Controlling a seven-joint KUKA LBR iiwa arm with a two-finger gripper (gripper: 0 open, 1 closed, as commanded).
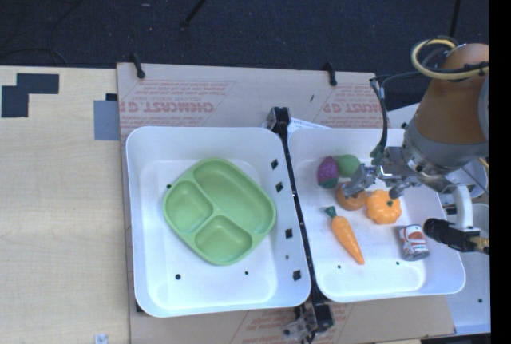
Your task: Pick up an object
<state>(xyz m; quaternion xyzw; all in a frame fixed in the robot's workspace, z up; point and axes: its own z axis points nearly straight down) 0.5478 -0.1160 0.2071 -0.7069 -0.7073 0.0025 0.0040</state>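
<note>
We find the pincer (pixel 377 179) low in the right bin (pixel 447 286), near its back edge; whether it is apart or together we cannot tell. Beneath it a small orange fruit (pixel 349 198) and a pumpkin (pixel 384 208) look light, rigid, smooth. A carrot (pixel 347 239), purple fruit (pixel 327 172) and can (pixel 413 242) crowd them.

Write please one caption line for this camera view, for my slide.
KUKA arm's gripper low over the right bin of toy food; green divided plate in the left bin.
</note>
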